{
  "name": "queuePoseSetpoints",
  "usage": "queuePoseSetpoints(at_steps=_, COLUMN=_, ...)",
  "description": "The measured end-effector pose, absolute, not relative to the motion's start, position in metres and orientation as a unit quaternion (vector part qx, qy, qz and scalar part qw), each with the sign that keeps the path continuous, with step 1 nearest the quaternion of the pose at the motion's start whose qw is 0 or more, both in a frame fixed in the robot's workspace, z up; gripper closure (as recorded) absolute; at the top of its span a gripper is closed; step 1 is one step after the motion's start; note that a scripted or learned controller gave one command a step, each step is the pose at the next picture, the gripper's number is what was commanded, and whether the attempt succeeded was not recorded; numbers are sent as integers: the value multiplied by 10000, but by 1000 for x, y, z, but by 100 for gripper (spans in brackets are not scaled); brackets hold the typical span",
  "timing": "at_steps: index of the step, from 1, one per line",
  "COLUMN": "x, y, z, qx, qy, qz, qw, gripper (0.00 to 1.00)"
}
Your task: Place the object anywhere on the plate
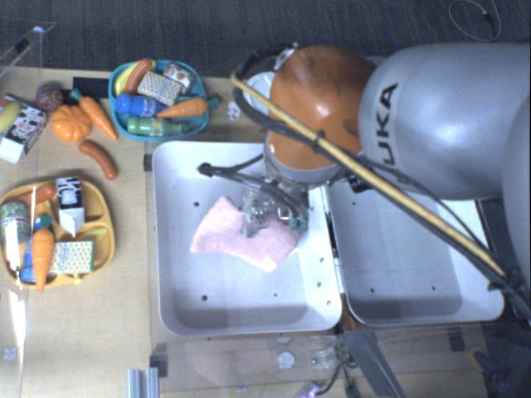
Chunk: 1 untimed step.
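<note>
1. i am watching the grey arm (431, 114) reaching from the right over the left white bin (178, 305).
2. its gripper (265, 214) is hanging over a pink cloth (228, 232) lying flat in that bin.
3. i cannot tell how the gripper's tip is set.
4. toy food is crowding a yellow plate (104, 222) and blue bowl (199, 125) on the surface (83, 338).

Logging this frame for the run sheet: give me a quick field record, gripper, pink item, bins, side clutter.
gripper: low over the left bin, at the pink cloth's upper right part
pink cloth: lying flat on the left bin's floor, near its middle
left bin: holds the pink cloth
right bin: partly covered by the arm
blue bowl: above the left bin, full of toy food
yellow tray: left of the bins, holding toy food
grasp: cannot tell
</note>
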<state>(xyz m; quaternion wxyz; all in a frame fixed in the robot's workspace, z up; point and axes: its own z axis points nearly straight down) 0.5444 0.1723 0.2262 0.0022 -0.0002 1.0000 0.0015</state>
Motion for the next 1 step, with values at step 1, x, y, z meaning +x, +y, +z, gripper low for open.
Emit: queuePoseSetpoints(at_steps=1, x=545, y=172, z=227, qx=-1, qy=10000, qz=16, qw=24, gripper=0)
